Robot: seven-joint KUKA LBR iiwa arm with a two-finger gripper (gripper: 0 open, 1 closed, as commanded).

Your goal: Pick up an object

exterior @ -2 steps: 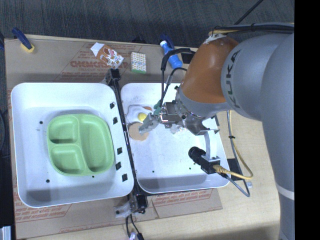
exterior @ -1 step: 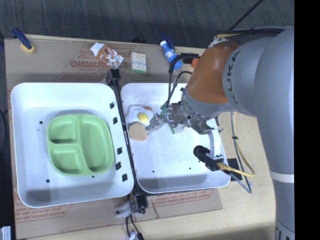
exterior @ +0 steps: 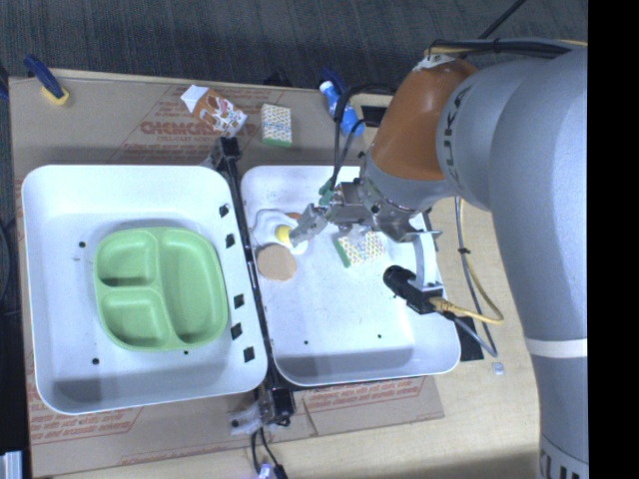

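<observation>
Hovering in right bin (exterior: 349,352), pincer (exterior: 305,230) grip unclear, beside tan disc (exterior: 277,262)

Floor (exterior: 200,13): dark grey carpet, along the top. Bench (exterior: 504,342): pale wood, showing at right and along the bottom. Cardboard sheet (exterior: 150,133): brown, red print, lying flat on the bench. Light: even, soft shadows.
</observation>
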